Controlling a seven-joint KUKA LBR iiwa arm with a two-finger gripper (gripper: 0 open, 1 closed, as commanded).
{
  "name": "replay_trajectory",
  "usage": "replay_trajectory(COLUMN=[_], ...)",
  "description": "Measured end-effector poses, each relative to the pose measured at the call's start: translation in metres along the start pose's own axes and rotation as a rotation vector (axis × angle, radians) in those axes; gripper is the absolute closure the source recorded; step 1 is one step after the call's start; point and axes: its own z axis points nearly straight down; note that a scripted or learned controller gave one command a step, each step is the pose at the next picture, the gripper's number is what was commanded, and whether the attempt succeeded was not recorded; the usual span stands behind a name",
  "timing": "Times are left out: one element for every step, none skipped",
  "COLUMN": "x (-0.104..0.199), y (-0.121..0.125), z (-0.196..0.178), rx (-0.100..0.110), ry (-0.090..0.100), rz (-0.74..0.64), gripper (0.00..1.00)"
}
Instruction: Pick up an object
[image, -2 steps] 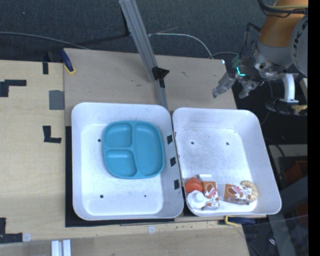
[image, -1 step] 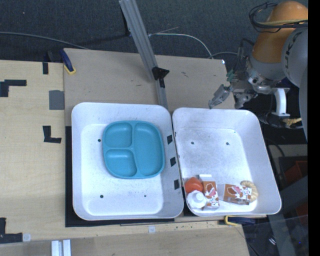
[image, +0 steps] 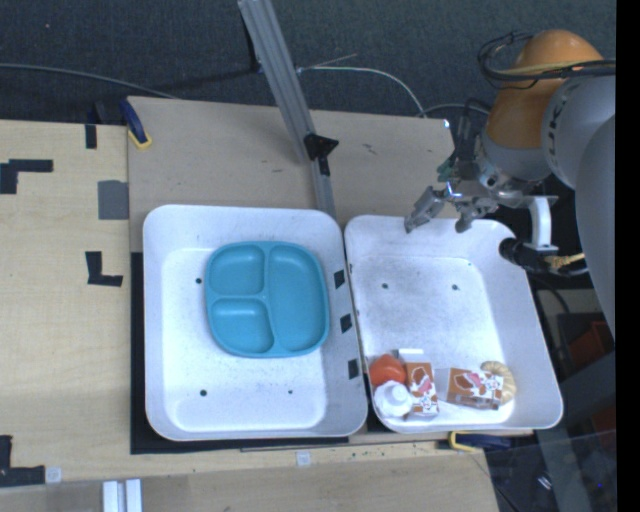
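The grey arm (image: 590, 120) reaches in from the right of the camera view, its orange band (image: 535, 85) sitting high above the wrist. The wrist bends down and to the left, ending in the tool (image: 438, 212). Its two fingers (image: 420, 214) are spread apart, with nothing between them, and they point down and leftward.

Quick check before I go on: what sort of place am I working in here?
Likely a robot lab bench for grasping trials. Two white bins sit side by side on a wooden bench, with a blue plate and small packets. The gripper hangs open above.
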Motion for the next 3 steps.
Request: replay_trajectory(x=[-0.001, -0.001, -0.006], y=[-0.002, 0.0, 0.007], z=[0.065, 0.05, -0.009], rx=[0.002, -0.004, -0.011], ry=[0.0, 0.0, 0.0], rz=[0.0, -0.002, 0.001], gripper=[0.0, 1.0, 1.0])
